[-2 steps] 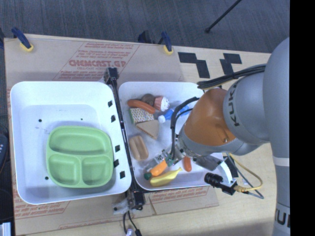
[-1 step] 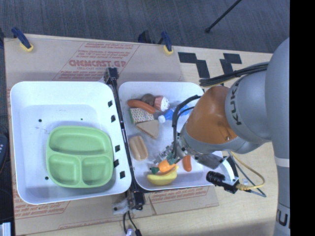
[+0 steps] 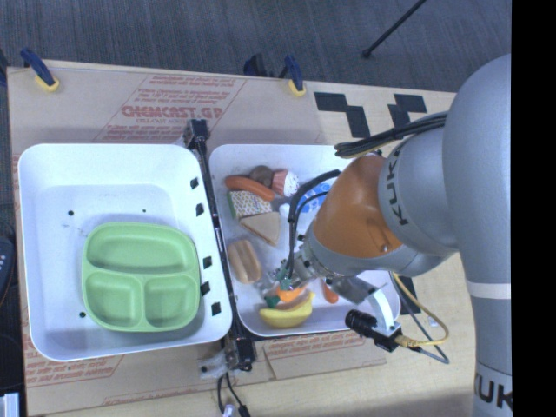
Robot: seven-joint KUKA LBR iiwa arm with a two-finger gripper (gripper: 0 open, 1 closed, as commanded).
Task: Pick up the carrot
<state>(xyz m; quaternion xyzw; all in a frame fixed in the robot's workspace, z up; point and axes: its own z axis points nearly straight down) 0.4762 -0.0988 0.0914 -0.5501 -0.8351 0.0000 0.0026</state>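
The carrot (image 3: 294,295), orange with a green top at its left end, lies near the front of the right bin (image 3: 228,168), resting on top of a yellow banana (image 3: 285,316). My gripper (image 3: 287,279) hangs directly above the carrot and looks very close to it or touching it. The wrist with its orange band (image 3: 352,215) hides the middle and right part of this bin. A small orange bit (image 3: 330,294) shows just right of the gripper.
In the right bin, a hot dog bun (image 3: 244,261), a bread wedge (image 3: 263,228), a sandwich slice (image 3: 249,205) and a sausage (image 3: 248,185) lie left of and behind the gripper. The left bin (image 3: 43,181) holds a green divided plate (image 3: 139,276).
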